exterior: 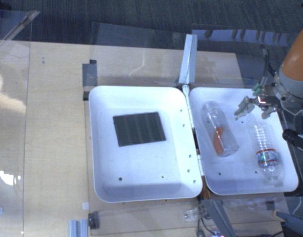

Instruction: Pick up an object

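Camera view: fingers (pixel 254 107) spread, holding nothing, between clear bottle (pixel 220 128) and small water bottle (pixel 266 153).

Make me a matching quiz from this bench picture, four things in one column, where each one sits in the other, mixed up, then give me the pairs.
Things:
1. dark ridged mat
2. clear bottle with an orange thing inside
3. small water bottle
4. hand

Places:
A. right side of the right bin
B. above the right bin's far part
C. left bin
D. left side of the right bin

Pairs: 1-C, 2-D, 3-A, 4-B
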You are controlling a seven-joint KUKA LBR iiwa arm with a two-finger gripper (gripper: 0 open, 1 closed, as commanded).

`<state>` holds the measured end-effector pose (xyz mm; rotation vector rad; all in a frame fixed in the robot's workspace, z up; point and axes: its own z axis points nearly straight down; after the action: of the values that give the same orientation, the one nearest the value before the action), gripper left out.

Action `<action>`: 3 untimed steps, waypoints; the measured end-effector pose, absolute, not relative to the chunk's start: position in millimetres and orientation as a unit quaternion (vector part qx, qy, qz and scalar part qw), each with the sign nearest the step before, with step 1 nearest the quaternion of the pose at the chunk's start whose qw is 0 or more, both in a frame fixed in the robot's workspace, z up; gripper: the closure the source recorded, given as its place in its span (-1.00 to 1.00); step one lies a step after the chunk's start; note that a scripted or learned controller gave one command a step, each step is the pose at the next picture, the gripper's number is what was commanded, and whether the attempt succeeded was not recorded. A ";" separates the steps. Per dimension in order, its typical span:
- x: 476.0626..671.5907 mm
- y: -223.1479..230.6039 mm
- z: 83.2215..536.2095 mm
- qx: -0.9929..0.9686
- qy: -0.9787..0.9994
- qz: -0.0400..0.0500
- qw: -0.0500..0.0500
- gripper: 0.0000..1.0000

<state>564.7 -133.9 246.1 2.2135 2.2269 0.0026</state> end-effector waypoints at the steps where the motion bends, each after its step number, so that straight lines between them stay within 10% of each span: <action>1: 559.7 -99.5 146.3 0.635 0.773 0.001 0.000 -1.00; 2: 523.9 -77.3 185.3 0.670 0.742 0.002 0.001 -1.00; 3: 530.5 -88.2 113.4 0.551 0.835 0.002 0.003 -1.00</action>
<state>530.5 -88.2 113.4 1.7267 2.6179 0.0057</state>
